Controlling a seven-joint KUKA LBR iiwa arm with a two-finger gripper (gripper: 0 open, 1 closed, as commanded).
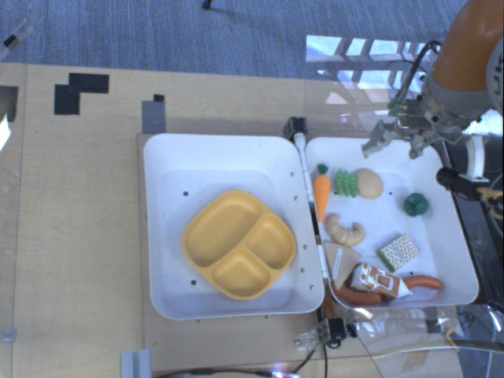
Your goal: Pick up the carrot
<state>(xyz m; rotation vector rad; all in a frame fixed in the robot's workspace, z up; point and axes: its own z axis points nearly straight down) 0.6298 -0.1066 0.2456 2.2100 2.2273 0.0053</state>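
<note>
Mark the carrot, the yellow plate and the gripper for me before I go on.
carrot (321, 191): camera view, middle of its orange body.
yellow plate (198, 235): camera view, bare floor of its largest compartment.
gripper (400, 138): camera view, midway between its fingertips.

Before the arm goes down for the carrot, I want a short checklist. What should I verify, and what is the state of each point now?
1. Carrot is in view, unobstructed from above: ok. It lies in the right bin, along its left wall.
2. Room beside the carrot: not ok on the left, where the bin wall is very close; the green leafy piece is close on the right.
3. Gripper is above the carrot: not ok. It hangs over the bin's far edge, to the right of the carrot.
4. Gripper holds nothing: ok, nothing shows between its fingers.
5. Fingers wide enough for the carrot: cannot tell.
</note>
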